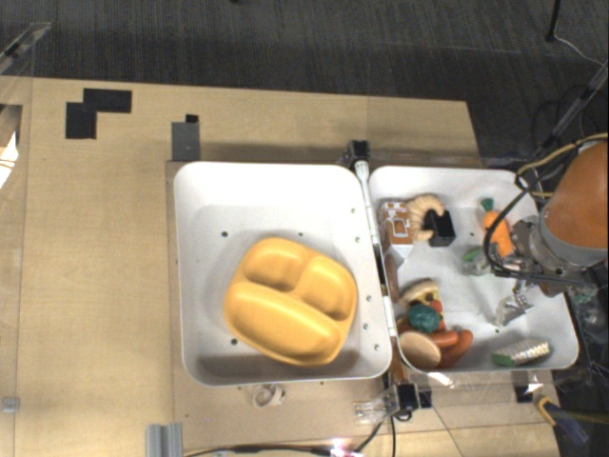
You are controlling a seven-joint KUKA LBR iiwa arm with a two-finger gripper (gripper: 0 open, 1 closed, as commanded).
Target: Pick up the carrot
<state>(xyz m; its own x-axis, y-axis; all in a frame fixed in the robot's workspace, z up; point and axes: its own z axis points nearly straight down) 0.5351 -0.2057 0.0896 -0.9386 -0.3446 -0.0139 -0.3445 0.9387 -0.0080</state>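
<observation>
The wooden bench (95, 284) bears two white bins side by side, left bin (190, 255) and right bin (561, 346).

Smooth matt white plastic bins (205, 255), glossy yellow plastic bread loaf (289, 299), pale wood-look bench (86, 284)

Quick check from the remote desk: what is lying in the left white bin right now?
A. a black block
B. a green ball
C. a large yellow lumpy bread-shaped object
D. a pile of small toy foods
C: the large yellow lumpy bread-shaped object sits alone in the left white bin, while the small toy foods lie in the right white bin.
</observation>
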